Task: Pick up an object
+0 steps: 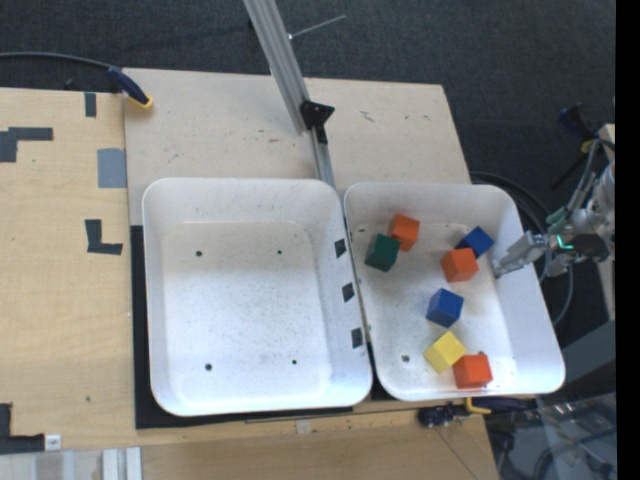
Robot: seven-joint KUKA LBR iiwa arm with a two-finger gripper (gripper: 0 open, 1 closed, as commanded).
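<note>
Nearest you, along the bottom of the view, runs the front rim of the right bin (470,393), and just inside it sit a red cube (473,370) and a yellow cube (445,351), touching or nearly so. Further back in the same bin lie a blue cube (445,307), an orange cube (460,264), a second blue cube (477,240), a second orange cube (404,231) and a green cube (382,253). The left bin (160,268) stands beside it on the desk (60,298).

The tool (512,254) hangs at the right bin's right wall, and you cannot tell from here how it is set; nothing is seen in its grip. The cubes all lie to its left. The first orange cube and the second blue cube are closest, just beside it, so the likely reach is a short one leftward and down.

No brand, label or readable writing appears anywhere.
</note>
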